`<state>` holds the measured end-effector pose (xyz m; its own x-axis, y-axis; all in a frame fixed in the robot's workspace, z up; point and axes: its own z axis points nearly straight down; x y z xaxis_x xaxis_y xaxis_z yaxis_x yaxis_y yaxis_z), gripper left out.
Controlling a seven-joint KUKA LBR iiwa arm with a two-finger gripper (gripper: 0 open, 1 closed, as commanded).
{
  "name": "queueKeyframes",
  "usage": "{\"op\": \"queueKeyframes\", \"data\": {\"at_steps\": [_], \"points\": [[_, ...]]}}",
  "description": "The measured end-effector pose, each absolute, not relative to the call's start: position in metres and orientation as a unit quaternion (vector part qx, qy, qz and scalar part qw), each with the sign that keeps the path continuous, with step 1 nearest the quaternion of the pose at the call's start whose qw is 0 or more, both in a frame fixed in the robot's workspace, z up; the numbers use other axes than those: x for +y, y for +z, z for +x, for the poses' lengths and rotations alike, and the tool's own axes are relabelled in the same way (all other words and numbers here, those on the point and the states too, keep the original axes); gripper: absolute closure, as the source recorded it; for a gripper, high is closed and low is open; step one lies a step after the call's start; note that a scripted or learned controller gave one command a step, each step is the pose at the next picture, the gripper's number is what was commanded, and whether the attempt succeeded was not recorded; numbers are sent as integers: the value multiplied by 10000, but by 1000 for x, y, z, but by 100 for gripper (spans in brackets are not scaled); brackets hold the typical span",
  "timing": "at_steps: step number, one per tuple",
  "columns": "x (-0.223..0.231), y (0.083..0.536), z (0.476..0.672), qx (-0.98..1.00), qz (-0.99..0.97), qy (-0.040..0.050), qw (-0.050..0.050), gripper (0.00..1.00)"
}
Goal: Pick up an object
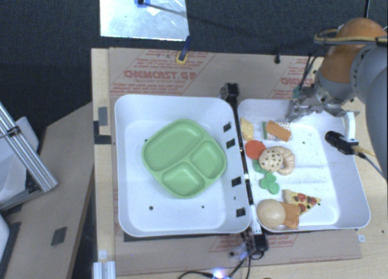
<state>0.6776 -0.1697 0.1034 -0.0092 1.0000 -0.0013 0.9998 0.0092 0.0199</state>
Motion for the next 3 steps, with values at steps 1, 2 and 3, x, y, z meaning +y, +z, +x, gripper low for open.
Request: {"op": "queueKeyframes", "data": {"at_steps": [1, 2, 3], "points": [[-161, 153, 680, 7095, 7047, 24, 32, 100], [-151, 205, 684, 7097, 7044, 25, 31, 100], [-151, 227, 685, 7095, 7046, 17, 23, 100]]}}
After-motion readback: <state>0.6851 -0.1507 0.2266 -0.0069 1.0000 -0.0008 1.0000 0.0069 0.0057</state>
